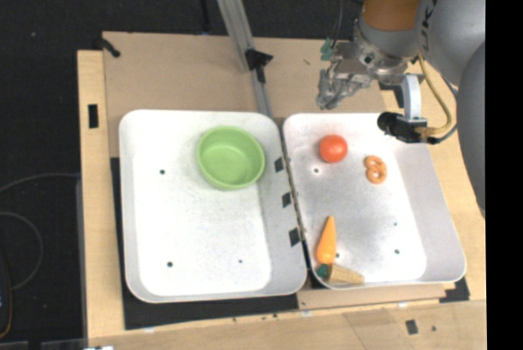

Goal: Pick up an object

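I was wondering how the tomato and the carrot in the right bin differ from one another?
The tomato is round and red; the carrot is long, tapered and orange. The tomato sits near the right bin's far edge, close to the gripper; the carrot lies by the near-left corner. Both rest untouched on that bin's floor.

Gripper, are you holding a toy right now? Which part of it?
No, nothing is held. The gripper hangs above the far edge of the right bin, and the tomato, pretzel and carrot all lie in that bin.
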